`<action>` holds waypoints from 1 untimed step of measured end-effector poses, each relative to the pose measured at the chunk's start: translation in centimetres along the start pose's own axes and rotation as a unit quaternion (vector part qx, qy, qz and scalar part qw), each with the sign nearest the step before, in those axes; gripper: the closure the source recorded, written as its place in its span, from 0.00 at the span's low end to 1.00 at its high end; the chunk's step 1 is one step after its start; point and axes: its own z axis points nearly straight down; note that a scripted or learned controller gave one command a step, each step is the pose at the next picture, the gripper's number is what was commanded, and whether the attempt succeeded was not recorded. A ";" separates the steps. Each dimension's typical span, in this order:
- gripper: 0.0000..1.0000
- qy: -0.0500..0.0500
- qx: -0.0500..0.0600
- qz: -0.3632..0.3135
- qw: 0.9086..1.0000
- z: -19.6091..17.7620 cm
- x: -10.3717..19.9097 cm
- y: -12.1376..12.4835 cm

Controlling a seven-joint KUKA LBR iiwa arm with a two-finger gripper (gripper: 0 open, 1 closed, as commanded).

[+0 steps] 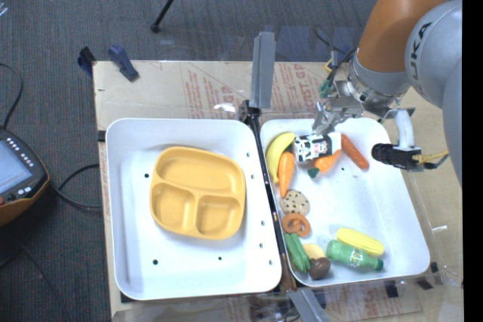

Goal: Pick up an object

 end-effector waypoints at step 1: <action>0.00 0.000 0.008 0.001 1.000 0.8 -0.2 -0.4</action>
